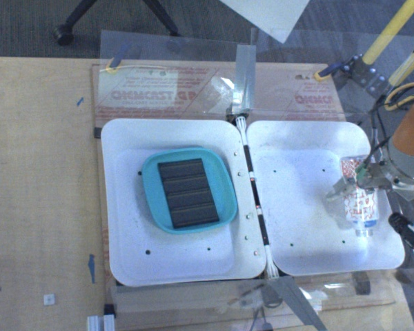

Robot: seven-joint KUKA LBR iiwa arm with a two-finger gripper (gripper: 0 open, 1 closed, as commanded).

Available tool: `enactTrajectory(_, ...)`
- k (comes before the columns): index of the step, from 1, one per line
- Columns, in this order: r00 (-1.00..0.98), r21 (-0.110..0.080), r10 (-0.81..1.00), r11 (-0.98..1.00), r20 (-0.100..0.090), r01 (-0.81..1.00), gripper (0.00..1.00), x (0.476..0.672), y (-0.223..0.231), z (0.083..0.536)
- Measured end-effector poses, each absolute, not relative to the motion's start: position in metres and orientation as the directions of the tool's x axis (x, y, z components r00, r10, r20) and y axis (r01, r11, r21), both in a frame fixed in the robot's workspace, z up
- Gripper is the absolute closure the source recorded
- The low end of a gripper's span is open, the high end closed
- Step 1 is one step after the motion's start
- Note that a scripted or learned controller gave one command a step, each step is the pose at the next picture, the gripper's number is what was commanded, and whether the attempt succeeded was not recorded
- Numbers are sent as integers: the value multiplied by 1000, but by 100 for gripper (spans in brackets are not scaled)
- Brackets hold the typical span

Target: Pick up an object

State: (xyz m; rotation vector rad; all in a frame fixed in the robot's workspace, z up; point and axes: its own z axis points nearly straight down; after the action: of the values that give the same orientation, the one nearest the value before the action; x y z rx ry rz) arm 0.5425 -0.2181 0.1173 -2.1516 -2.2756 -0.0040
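A clear plastic bottle (359,204) with a red and white label lies in the right bin (297,185), close to its right wall. Its cap end points toward the bin's front edge. My gripper (370,176) comes in from the right and sits right over the bottle's upper, far end, partly covering it. Whether it touches the bottle cannot be made out. In the left bin (124,254) rests a teal tray (152,192) carrying a black ridged block (187,193).
A white divider strip (254,198) runs between the two bins. The arm's orange band (408,131) and cables (383,126) hang over the right bin's far right corner. Wooden bench surface (41,185) stretches to the left.
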Motion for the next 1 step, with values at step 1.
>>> enactTrajectory(1, -99, 7, 995, 99, -2, 995, 0, 519, -200, 88)
